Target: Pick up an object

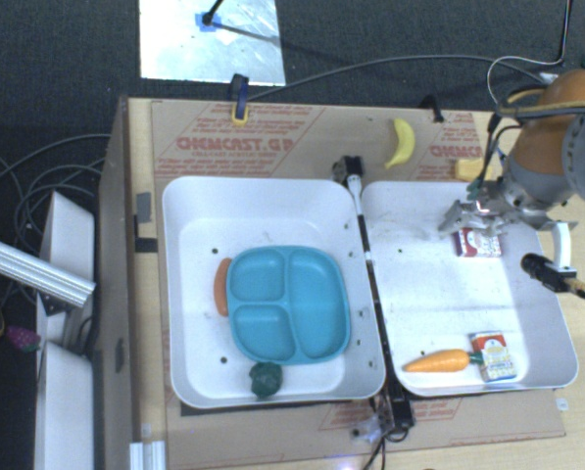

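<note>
- Dark grey carpeted floor surrounds the brown cardboard-covered tabletop.
- A shiny silver square sheet lies on the floor, far left of the end effector.
- Black cables trail across the floor.

Glossy plastic tray; smooth white plastic bins.

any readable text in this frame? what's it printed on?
"CHEMCAST GP": red print on the brown board behind the left bin, legible there; its repeats elsewhere on the board are too blurred.
Red-and-white packet under the gripper: print too blurred.
Small carton beside the carrot: too small.
</note>
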{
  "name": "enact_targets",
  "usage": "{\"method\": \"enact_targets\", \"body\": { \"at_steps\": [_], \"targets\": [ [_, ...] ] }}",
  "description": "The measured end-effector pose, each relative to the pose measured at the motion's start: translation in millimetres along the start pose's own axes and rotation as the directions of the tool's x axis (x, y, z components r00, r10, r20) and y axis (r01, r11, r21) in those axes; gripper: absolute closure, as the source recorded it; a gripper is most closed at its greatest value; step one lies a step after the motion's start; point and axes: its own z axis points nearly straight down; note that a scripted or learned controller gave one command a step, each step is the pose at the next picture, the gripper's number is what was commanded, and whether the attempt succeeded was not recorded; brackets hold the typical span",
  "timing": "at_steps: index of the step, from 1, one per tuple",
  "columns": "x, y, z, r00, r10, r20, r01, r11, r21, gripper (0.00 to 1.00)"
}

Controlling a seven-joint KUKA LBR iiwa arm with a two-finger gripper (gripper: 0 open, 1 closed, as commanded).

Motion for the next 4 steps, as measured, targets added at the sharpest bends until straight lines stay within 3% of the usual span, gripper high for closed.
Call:
{"method": "enact_targets", "body": {
  "at_steps": [1, 2, 3, 4],
  "targets": [
    [-0.5, 1.4, -11.9, 1.0, -0.003, 0.002, 0.003, 1.0, -0.004, 1.0],
    [-11.5, 26.0, -78.1, 1.0, -0.002, 0.002, 0.002, 1.0, -0.005, 1.0],
    [-11.3, 25.2, -76.3, 1.0, -0.002, 0.001, 0.002, 1.0, -0.002, 0.0],
    [-18.8, 18.4, -18.3, 1.0, 0.002, 0.0, -0.002, 1.0, 0.002, 0.0]
  ]
}}
